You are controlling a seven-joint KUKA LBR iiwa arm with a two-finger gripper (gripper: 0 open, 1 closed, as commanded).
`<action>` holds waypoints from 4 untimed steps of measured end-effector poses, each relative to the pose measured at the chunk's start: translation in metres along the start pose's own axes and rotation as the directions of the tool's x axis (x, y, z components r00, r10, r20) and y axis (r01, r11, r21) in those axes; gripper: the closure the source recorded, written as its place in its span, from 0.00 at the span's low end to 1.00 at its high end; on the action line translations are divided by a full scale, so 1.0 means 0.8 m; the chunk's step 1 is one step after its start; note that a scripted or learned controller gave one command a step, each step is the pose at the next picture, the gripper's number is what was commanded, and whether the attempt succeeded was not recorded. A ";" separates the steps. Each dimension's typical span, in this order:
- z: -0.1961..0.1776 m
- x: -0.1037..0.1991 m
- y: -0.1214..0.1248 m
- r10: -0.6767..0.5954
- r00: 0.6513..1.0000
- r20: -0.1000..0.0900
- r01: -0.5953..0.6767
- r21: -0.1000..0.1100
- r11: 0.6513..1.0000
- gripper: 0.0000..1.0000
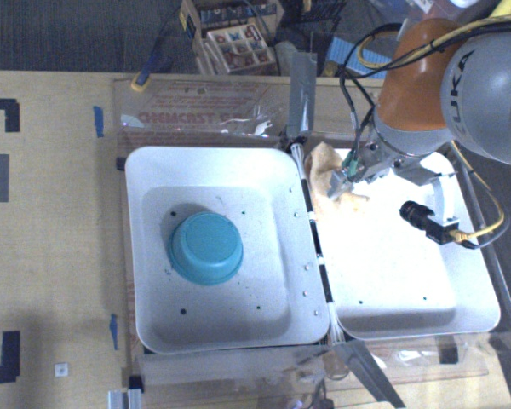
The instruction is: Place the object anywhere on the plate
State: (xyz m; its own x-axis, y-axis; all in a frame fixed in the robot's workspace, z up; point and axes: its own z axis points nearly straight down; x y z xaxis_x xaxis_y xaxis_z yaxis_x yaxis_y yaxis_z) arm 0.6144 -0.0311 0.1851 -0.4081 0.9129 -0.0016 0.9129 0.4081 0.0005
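One pale, crumpled cloth-like object (325,177) lies in the upper-left corner of the right bin (409,305), pressed against the divider where the two bins meet. My tool (351,174) is right at its three-o'clock edge, low over the bin floor and touching or nearly touching the soft folds; glare from the bright bin floor washes out the tips, so I cannot tell whether it is released or clenched, nor whether any of the cloth is caught in it. My arm (460,66) comes in from about one o'clock, the orange band (417,75) sitting just above the wrist, with black and yellow cables looping beside it. A small black cylindrical fitting (417,215) on a cable hangs at four o'clock of the tool, above the right bin.

A blue round plate (206,247), which looks like an upturned dish, rests near the middle of the left bin (153,177), well apart from the cloth at roughly eight o'clock of it. Both bins sit on the wooden tabletop (51,254), which carries black tape marks and blue tape strips.
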 end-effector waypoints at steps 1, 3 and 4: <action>-0.050 -0.001 0.001 -0.001 1.000 0.001 0.001 -0.003 1.000 1.00; -0.063 0.136 0.000 -0.717 0.697 -0.001 0.717 -0.002 0.697 1.00; -0.054 0.197 -0.004 -0.911 0.412 0.000 0.911 -0.003 0.412 1.00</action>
State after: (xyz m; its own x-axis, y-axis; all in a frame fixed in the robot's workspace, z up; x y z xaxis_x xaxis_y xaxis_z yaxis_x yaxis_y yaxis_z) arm 0.5472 0.1119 0.2277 -1.0000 0.0041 -0.0007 0.0041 1.0000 0.0015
